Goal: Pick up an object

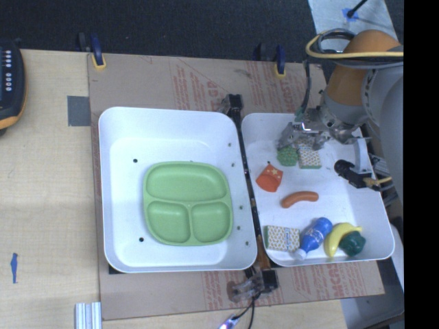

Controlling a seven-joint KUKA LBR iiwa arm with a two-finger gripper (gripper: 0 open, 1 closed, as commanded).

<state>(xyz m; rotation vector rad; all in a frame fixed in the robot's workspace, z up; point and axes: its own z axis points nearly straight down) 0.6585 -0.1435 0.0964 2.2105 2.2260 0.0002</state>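
My gripper (302, 138) hangs over the far end of the right bin (384, 214), with the grey arm and its orange band coming in from the right. Just below it lie a small green item (287, 157) and a checkered packet (310, 159), side by side and close to the gripper's tip. I cannot tell whether it touches either one. Nearer the middle of the bin are a red-orange piece (269, 177) and a brown sausage (300, 199).
At the near end of the right bin lie a checkered cracker packet (282, 238), a blue bottle (313, 236), a yellow banana (337, 238) and a dark green piece (353, 245). The left bin (120, 132) holds a green divided plate (186, 178).
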